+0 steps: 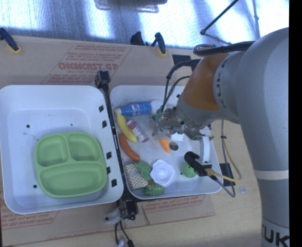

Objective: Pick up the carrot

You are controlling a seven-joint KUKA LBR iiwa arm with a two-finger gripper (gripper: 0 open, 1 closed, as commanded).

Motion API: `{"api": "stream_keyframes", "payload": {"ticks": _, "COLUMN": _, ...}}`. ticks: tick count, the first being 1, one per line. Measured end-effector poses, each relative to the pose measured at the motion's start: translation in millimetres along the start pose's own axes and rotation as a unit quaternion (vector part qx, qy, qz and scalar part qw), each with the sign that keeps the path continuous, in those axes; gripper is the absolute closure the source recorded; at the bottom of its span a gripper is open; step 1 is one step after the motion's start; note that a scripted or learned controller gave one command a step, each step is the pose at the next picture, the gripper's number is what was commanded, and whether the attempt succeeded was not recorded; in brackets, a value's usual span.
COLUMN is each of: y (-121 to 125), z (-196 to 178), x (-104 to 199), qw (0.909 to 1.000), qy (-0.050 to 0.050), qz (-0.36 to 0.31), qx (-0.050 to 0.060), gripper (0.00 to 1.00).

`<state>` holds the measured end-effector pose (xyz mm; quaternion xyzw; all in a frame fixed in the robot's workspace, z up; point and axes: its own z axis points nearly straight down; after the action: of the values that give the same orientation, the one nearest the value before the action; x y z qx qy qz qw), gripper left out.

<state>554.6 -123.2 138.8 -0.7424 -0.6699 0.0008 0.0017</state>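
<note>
a cardboard-covered bench (63, 66) bears two white bins, left bin (17, 102) and right bin (140, 92), side by side.

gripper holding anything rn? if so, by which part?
Cannot be told. The gripper sits right over the carrot in the right bin, touching or nearly so, but the view does not show a hold.

The arm (259, 91) is cased in smooth grey, banded in orange near the wrist, trailed by black cables (174, 81); white lettering is printed low.

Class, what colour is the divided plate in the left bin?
Light green; the divided plate shows plainly in the camera view, lying in the left bin.
</note>
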Motion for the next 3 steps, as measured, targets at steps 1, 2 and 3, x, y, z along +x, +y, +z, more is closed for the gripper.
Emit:
{"api": "stream_keyframes", "payload": {"ticks": 1, "y": -73.5, "z": 46.8, "x": -50.5, "qw": 0.9925, "qy": 0.0, "qz": -0.122, "qx": 0.0, "gripper": 1.0}}
{"api": "stream_keyframes", "payload": {"ticks": 2, "y": -72.9, "z": 46.6, "x": -50.9, "qw": 0.9925, "qy": -0.001, "qz": -0.122, "qx": -0.001, "gripper": 0.0}}
{"api": "stream_keyframes", "payload": {"ticks": 3, "y": -15.3, "z": 47.2, "x": -45.0, "qw": 0.9994, "qy": 0.0, "qz": -0.036, "qx": 0.0, "gripper": 0.0}}
